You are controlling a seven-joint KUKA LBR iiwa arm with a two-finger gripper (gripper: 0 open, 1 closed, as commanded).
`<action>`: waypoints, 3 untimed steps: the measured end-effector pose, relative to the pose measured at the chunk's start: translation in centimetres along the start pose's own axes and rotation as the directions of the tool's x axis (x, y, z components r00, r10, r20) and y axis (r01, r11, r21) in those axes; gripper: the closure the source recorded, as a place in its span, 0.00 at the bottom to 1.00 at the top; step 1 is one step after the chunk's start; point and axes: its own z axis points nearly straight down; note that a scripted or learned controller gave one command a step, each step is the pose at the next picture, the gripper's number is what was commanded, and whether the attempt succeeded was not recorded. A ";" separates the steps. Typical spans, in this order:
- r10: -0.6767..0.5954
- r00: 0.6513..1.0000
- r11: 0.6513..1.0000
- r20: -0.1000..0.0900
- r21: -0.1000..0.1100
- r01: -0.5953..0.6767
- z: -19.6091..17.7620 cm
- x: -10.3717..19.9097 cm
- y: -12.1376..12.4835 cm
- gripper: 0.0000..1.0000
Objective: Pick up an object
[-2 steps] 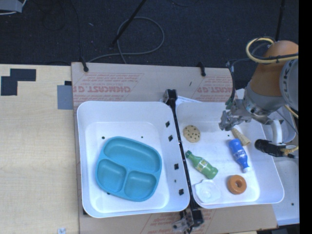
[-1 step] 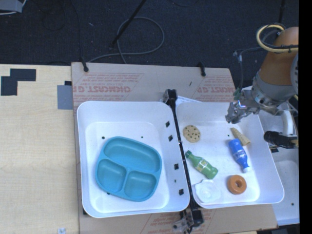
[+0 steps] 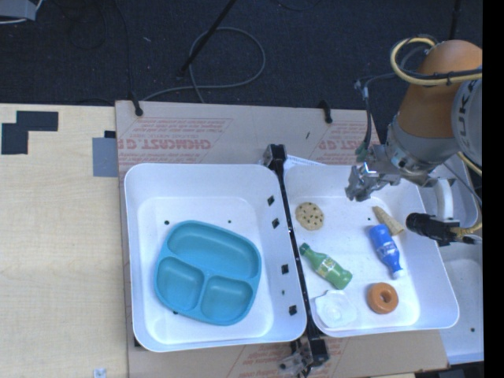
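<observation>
A: Where is the gripper (image 3: pixel 364 184)?

B: It hangs over the far part of the right bin (image 3: pixel 441 309), near the back wall. It reads as a small grey cluster, and I cannot tell its opening. Nothing shows between its tips.

A: What lies closest to it?

B: A cookie (image 3: pixel 310 216) to its left and a blue bottle (image 3: pixel 387 250) toward the front, with a tan stick (image 3: pixel 387 219) just beside the bottle's base.

A: Further out?

B: A green bottle (image 3: pixel 326 265) lies tilted near the divider, a brown donut (image 3: pixel 383 298) sits at the front, and a white lid (image 3: pixel 337 309) is beside it. The left bin (image 3: pixel 142 187) holds a blue divided tray (image 3: pixel 207 272).
</observation>
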 end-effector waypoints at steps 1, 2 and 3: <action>0.001 1.000 1.000 0.001 0.001 -0.001 0.8 5.2 0.0 1.00; 0.000 1.000 1.000 0.000 0.002 0.000 1.3 10.9 -1.2 1.00; -0.001 1.000 1.000 0.001 -0.001 0.001 -0.1 16.0 -1.6 1.00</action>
